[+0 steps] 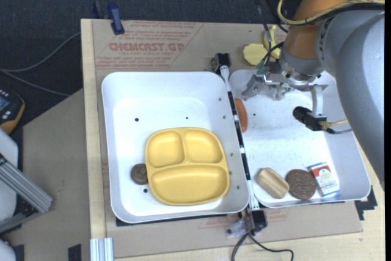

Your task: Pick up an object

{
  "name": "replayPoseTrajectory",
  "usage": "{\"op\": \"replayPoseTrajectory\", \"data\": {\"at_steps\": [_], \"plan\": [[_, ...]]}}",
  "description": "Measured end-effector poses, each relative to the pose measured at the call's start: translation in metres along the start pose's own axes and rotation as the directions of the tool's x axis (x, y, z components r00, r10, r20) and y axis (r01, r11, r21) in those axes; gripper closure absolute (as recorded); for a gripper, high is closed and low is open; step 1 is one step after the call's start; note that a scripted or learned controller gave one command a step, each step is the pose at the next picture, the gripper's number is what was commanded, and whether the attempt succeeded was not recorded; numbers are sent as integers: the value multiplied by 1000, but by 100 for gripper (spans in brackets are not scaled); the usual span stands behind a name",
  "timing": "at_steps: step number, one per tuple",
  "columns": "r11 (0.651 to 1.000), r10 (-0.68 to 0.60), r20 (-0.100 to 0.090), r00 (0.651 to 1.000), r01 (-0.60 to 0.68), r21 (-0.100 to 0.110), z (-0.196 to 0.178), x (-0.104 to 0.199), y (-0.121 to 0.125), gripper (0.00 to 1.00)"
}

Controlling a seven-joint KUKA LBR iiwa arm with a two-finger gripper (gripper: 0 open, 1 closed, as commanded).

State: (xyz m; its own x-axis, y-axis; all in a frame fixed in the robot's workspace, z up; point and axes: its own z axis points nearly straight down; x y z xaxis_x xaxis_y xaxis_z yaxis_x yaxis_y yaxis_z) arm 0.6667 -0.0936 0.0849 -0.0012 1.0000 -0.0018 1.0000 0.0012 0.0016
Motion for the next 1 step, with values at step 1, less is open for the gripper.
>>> {"op": "replayPoseTrajectory", "data": {"at_steps": [1], "plan": [[1000,-1,1,1000,1,-3,-11,0,1,100]]}}
